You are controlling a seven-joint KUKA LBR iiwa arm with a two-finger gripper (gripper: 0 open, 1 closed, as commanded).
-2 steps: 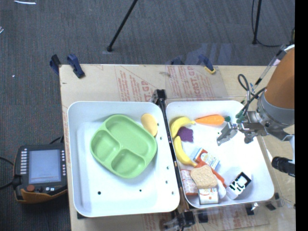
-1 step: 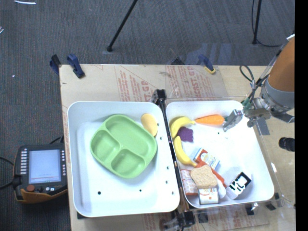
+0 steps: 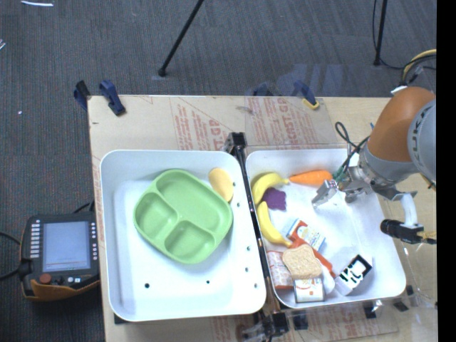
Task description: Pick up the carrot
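Note:
The carrot (image 3: 311, 178) is orange and lies on its side near the back of the right bin (image 3: 376, 248), its thick end pointing right. My gripper (image 3: 326, 192) hangs low in that bin, just right of and slightly in front of the carrot. It sits close beside the carrot's thick end, and nothing shows in its grasp. The grey arm with its orange band (image 3: 399, 123) reaches in from the right edge.
Left of the carrot lie two bananas (image 3: 262, 204) and a purple item (image 3: 276, 200). Cartons (image 3: 306, 235), a slice of bread (image 3: 302, 262) and a black-and-white object (image 3: 354, 271) crowd the bin's front. The left bin (image 3: 121, 276) holds a green divided plate (image 3: 184, 216) and a yellow fruit (image 3: 221, 184).

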